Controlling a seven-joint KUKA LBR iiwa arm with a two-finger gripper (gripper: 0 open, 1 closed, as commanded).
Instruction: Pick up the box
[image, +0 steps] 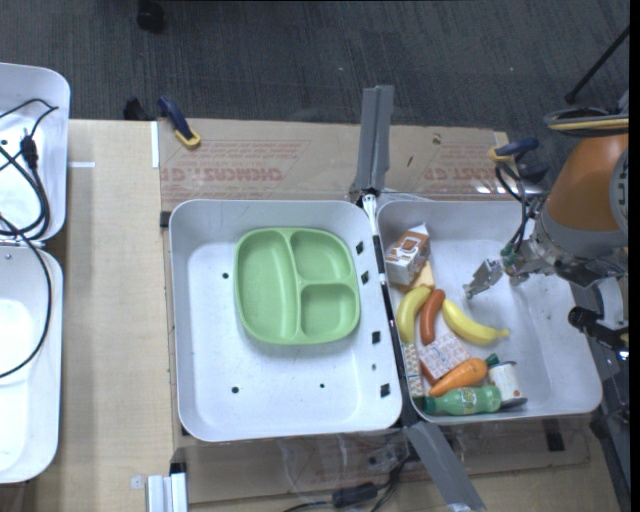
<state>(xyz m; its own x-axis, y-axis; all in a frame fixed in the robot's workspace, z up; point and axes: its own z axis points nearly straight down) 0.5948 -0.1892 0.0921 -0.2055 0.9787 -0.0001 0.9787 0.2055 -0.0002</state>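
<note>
Nothing is held by the gripper (482, 279), its fingers spread above the bin (560, 340); the box (408, 254) remains ungrasped.

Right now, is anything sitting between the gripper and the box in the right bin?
Nothing visible. The gripper hangs over bare bin floor to the right of the box, with open white floor between them. The bananas and sausage lie nearer the camera, off that line.
</note>
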